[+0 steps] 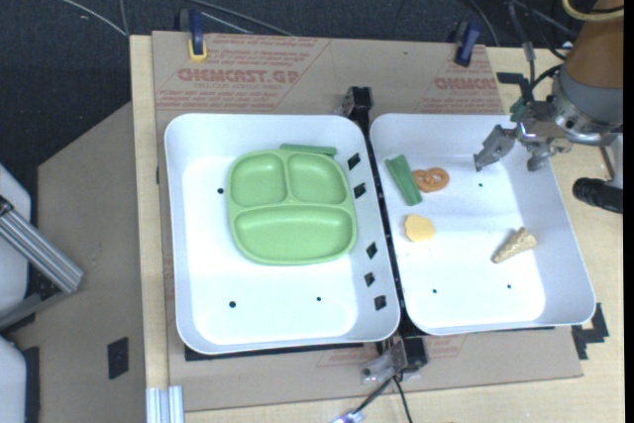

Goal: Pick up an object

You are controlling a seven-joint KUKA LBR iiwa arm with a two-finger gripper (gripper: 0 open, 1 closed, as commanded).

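Observation:
In the right bin (555,292) lie a green stick (402,179), an orange pretzel (431,179), a yellow round piece (420,229) and a tan wedge (515,245). My gripper (513,152) hangs over the bin's far right part, its fingers (490,151) spread open with nothing between them. It is right of the pretzel and above the wedge in the picture.
The left bin (198,302) holds a green divided plate (290,207). A row of black clips runs along the seam between the bins (369,213). The arm's wrist (594,84) comes in from the right edge. Blue clamps (197,33) grip the board's far edge.

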